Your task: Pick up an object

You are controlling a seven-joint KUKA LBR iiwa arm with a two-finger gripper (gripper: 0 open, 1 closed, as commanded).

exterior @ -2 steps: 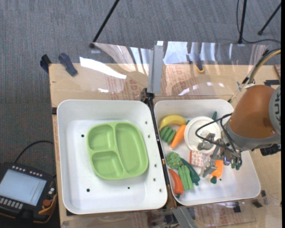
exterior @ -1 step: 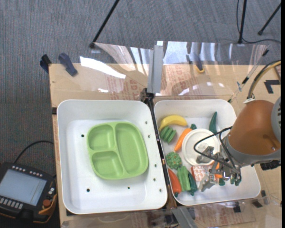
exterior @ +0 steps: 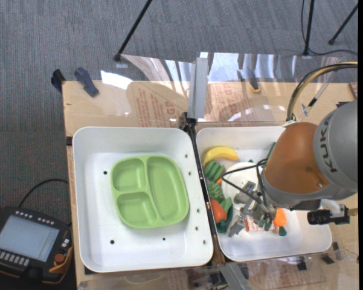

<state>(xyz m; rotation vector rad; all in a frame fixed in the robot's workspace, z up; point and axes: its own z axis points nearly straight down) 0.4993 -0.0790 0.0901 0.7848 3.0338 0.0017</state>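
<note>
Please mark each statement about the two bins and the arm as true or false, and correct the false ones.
1. The green divided plate lies in the left bin. True.
2. The banana lies on the green divided plate. False: it lies in the right bin, near the far wall.
3. The gripper is over the right bin. True.
4. The green divided plate has two compartments. False: it has three.
5. The arm reaches over the left bin. False: it is above the right bin.

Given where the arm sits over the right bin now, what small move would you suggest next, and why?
Probably a short descent: the gripper hangs low in the right white bin, over the toy food near the orange-red pepper-like toy and green toy vegetable, with nothing visibly held.
</note>
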